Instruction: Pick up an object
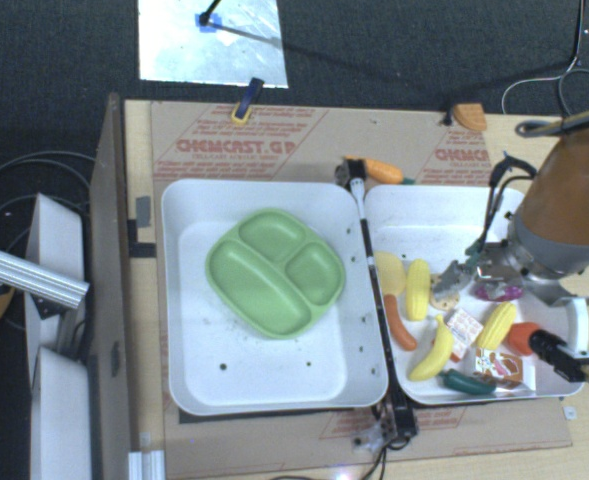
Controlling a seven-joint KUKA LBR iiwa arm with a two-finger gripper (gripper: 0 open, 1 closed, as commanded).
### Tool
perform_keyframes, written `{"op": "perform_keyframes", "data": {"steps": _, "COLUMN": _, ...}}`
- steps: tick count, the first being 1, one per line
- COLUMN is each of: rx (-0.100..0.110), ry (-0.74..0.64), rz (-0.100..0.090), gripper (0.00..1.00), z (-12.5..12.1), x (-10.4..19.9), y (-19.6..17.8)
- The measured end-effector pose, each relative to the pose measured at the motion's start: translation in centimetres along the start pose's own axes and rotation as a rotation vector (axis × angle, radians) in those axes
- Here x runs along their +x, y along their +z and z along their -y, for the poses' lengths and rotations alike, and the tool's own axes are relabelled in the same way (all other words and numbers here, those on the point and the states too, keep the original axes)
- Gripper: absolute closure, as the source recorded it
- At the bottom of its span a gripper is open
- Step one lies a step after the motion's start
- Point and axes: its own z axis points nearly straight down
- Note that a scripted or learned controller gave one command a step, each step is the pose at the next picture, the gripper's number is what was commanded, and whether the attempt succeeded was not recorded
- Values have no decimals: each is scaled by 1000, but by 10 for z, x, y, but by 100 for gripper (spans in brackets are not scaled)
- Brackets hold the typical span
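My gripper (452, 280) hangs low in the right bin (414, 218) near smooth plastic toy food: a curved yellow banana (432, 356), a ridged corn cob (496, 325). Its grip I cannot tell.

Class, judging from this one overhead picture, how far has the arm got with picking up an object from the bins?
Done: the arm has reached in over the right bin, and its gripper is low among the toys, beside the yellow pieces. In hand: nothing can be seen between its fingers, so no grasp is confirmed. Left: closing on one item and lifting it clear. The green divided plate lies in the left bin, untouched.
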Motion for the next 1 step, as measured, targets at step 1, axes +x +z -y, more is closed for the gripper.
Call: {"op": "perform_keyframes", "data": {"steps": 1, "rx": -15, "ry": 3, "rz": 9, "gripper": 0, "z": 20, "x": 0, "y": 101}}
